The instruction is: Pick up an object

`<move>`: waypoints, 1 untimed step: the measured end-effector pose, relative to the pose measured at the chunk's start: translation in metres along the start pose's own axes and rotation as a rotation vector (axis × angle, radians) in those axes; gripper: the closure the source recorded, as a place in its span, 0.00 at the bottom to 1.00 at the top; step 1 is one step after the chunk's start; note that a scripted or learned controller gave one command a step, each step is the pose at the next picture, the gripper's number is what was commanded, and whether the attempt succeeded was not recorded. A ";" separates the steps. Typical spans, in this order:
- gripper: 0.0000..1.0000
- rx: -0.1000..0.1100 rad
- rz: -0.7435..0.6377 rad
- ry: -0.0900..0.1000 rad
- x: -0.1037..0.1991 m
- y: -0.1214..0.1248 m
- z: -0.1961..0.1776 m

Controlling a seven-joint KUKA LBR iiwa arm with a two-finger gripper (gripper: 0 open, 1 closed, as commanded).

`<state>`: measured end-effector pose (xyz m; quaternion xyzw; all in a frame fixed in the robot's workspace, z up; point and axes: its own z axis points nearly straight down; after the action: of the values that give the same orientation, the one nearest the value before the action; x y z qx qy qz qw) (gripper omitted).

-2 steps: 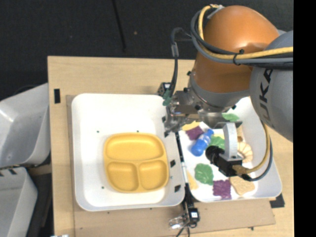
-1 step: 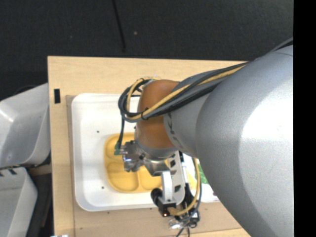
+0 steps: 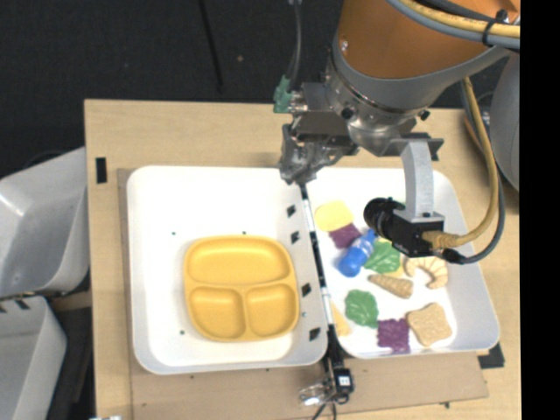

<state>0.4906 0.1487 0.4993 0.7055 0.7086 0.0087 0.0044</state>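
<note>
On the left the yellow tray lies alone in its bin. My pincer hangs above the divider; if it is spread or pressed together, I cannot tell. To the right the blue bottle lies among toy foods, so I should descend straight and avoid the neighbours.

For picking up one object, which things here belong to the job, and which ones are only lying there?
Belong to the job:
- gripper, above the divider between the bins
- loose toy foods in the right bin: blue bottle, croissant, bread slice, green leaf, purple grapes

Only lying there:
- yellow divided tray in the left bin
</note>
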 end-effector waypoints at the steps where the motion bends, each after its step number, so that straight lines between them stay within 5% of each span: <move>1: 1.00 0.029 0.005 -0.011 -0.008 -0.004 0.132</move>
<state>0.4890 0.1413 0.3676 0.7073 0.7069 -0.0052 -0.0020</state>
